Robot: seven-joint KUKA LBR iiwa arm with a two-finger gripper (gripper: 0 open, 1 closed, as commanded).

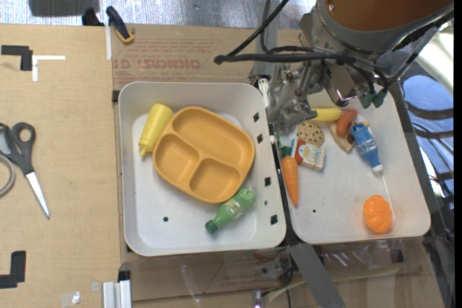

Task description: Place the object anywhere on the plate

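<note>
The yellow divided plate (pixel 202 162) lies in the left bin (pixel 137 227), tilted diagonally. My gripper (pixel 289 112) hangs over the upper left corner of the right bin (pixel 404 220), close to the wall between the two bins. Just right of it and below lie a yellow banana (pixel 327 114), a chocolate-chip cookie (pixel 310 132), a small red and white carton (pixel 312 154) and a carrot (pixel 290 178). The wrist and cables hide what is directly beneath the gripper.
In the left bin, a yellow mustard bottle (pixel 154 128) lies by the plate's left rim and a green bottle (pixel 232 210) below it. The right bin also holds a red sausage (pixel 346 121), a blue bottle (pixel 365 146) and an orange (pixel 377 214). Scissors (pixel 25 162) rest on the bench.
</note>
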